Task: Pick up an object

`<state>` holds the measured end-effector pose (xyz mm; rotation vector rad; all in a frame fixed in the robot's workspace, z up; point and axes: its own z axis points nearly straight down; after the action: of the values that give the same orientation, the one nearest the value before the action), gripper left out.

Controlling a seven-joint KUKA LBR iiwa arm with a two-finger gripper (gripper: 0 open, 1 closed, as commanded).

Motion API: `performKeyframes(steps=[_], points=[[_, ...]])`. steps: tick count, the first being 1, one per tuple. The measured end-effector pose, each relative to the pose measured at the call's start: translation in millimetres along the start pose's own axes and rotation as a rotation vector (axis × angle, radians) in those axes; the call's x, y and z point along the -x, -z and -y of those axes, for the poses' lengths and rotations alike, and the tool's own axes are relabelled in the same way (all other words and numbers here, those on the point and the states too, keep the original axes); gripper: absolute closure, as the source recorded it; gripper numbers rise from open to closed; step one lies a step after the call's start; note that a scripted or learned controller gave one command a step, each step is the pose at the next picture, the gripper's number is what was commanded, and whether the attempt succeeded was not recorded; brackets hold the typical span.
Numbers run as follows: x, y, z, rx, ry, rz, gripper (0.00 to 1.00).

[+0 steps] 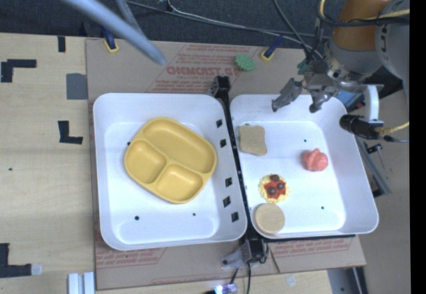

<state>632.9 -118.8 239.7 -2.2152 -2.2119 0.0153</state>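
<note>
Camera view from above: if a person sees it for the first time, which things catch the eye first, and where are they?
The yellow divided plate lies in the left bin and stands out most. In the right bin lie a red toy, a tan slice, a small pizza-like piece and a round cracker. The tool hangs open above that bin's far edge.

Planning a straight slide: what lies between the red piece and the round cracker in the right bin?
In the camera view, only bare bin floor separates the red piece from the round cracker.
</note>
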Motion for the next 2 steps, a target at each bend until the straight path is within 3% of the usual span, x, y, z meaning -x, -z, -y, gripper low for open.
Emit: performKeyframes(steps=[1,2], points=[[-0.2,8.5,-2.3,0.014,0.003,0.002,0.0],[-1.7,-55.7,2.1,0.007,0.003,0.001,0.0]])
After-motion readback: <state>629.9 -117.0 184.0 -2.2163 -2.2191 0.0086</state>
